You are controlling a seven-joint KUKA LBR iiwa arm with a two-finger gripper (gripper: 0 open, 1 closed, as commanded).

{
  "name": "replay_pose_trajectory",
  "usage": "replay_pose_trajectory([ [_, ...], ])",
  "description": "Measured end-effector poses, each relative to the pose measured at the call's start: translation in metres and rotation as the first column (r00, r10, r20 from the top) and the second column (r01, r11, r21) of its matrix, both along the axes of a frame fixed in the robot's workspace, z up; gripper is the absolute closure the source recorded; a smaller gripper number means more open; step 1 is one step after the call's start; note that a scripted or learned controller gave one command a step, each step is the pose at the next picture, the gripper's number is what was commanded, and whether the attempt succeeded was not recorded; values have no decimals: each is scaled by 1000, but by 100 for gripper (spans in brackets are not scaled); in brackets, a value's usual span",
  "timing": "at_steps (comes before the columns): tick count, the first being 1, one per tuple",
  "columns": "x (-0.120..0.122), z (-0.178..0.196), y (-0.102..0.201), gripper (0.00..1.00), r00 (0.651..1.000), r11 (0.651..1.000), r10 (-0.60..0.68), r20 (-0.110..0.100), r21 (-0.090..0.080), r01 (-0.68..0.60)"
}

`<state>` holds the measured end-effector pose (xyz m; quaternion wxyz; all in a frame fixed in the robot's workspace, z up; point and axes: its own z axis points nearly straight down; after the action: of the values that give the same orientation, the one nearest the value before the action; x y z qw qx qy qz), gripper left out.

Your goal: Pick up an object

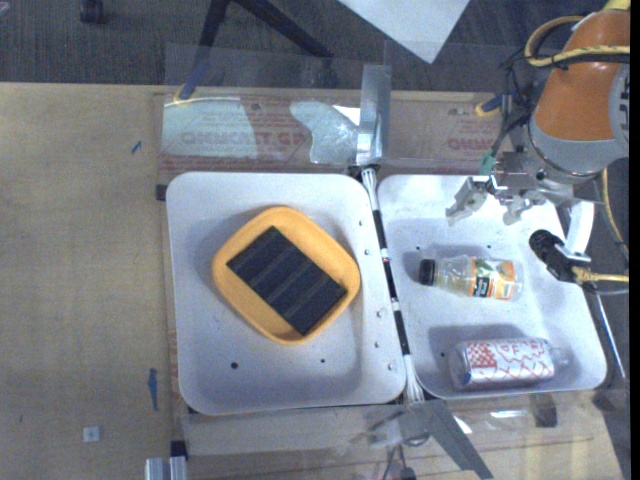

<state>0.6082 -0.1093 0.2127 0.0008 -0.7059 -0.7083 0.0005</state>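
- The likeliest failure, as I judged it, was a closure on nothing: the hand [492, 201] hung over bare floor near the far edge of the right bin [590, 363], apart from every object.
- The small bottle [472, 276] lay on its side in the middle of that bin, dark cap toward the left bin [195, 368]; round and slick-looking, it could roll or squirt out of a pinch taken across its length.
- The patterned can [505, 360] lay on its side close to the near wall of the right bin, where a finger might strike the rim.
- The yellow solar lamp [286, 286] sat in the middle of the left bin, probably too broad to span.
- The arm [585, 88] reached in over the right bin's far right corner, wrist pointed down, with the hand's fingers spread apart and nothing between them.
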Motion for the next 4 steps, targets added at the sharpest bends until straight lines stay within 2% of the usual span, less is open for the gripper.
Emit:
replay_pose_trajectory([
  [1,-26,-124,-1,0,1000,1000,24,7,-1,-24],
  [2,1,-80,10,0,978,978,207,5,-2,-207],
  [3,1,-80,10,0,978,978,208,5,-2,-208],
  [4,-48,-97,-4,0,937,937,349,1,1,-349],
])
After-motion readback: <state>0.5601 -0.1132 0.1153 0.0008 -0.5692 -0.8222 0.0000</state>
